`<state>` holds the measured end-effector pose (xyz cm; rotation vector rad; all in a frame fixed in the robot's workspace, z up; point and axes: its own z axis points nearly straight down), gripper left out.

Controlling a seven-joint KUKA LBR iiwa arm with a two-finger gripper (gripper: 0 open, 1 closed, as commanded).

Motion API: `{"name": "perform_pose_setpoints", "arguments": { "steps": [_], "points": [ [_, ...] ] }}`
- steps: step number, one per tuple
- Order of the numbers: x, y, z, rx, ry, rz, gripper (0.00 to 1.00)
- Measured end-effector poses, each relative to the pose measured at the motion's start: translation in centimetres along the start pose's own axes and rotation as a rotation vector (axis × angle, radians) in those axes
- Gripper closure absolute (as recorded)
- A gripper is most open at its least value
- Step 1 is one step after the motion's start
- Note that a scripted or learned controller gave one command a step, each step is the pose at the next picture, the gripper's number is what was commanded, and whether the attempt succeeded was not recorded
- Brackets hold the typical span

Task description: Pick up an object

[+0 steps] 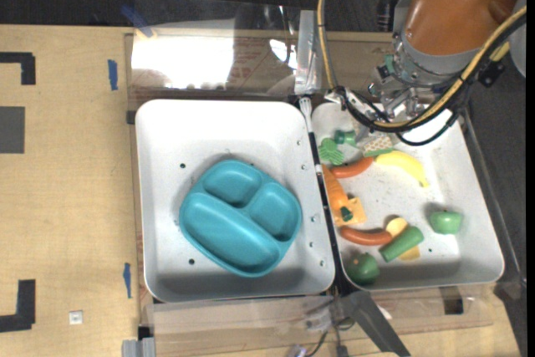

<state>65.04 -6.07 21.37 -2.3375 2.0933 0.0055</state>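
The pale wooden counter (58, 205) has a matte, faintly grained surface with black tape marks and small blue tape strips. On it sit two shallow white bins with smooth, rounded plastic walls. The left bin (159, 138) holds a glossy teal plate (241, 216), moulded with three compartments and soft, rounded corners, lying tilted across the bin floor. The right bin (472, 205) carries a scatter of small plastic toy foods. Above its far end hangs the arm (460, 0), its orange band a smooth dome, with yellow and black cables looping round it. The end effector (393, 109) sits low over the bin's far corner, among metal fittings; whether it is released or clenched cannot be told. Just beneath it lies a curved yellow banana (405, 165), beside a long orange-red pepper (353, 168) and a knobbly green piece (332, 150). Nearer the front lie an orange carrot (338, 198), a red chilli (364, 236), a green cucumber-like cylinder (403, 242), a rounded green vegetable (445, 221) and a small dark green one (364, 267).
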Motion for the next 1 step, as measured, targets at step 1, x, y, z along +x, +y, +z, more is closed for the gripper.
{"name": "perform_pose_setpoints", "arguments": {
  "steps": [1],
  "points": [
    [-3.71,6.57,0.34,0.003,0.001,0.025,1.00]
  ]
}}
